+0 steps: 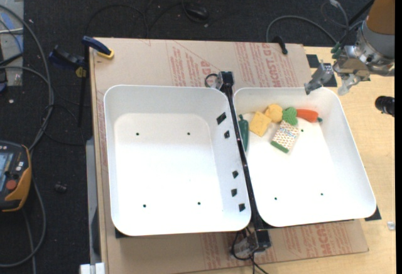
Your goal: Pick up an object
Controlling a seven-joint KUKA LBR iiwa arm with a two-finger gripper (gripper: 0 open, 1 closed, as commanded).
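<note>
Clustered at the far end of the right bin (352, 159): orange carrot (307, 115), green piece (289, 115), yellow lumps (274, 112), yellow block (258, 123), patterned box (285, 137). Above the bin's far right corner, gripper (329, 82), fingers spread, holding nothing. Left bin (119, 159) alongside.

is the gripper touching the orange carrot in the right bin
Apart. The camera view shows the gripper above the bin's far corner, with white bin floor between it and the carrot.
</note>
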